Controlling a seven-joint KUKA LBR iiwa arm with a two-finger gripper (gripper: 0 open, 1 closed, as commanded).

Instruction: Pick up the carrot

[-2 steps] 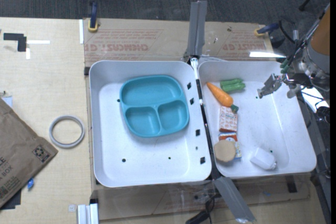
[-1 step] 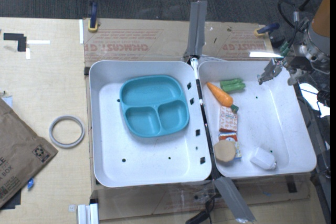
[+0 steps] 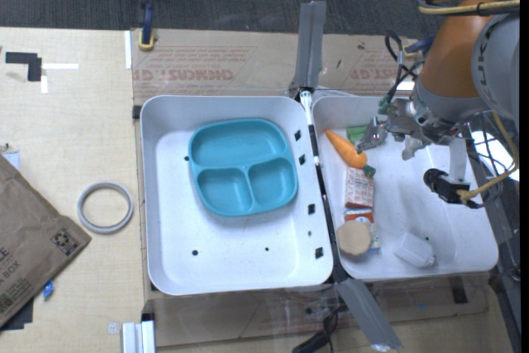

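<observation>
The carrot lies aslant at about ten o'clock in the right bin, above a packet, while the gripper hovers just at its three o'clock, fingers spread, gripping nothing.

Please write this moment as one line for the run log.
carrot: lying in right bin, far-left part | gripper: above right bin, beside carrot, not holding it | blue plate: left bin

Red print ran upside down along the cardboard sheet at twelve o'clock from the bins; it seemed to spell "CHEMCAST", though not surely. The brown box at eight o'clock bore the letters "BOX". The packet's print was too small to read.
</observation>
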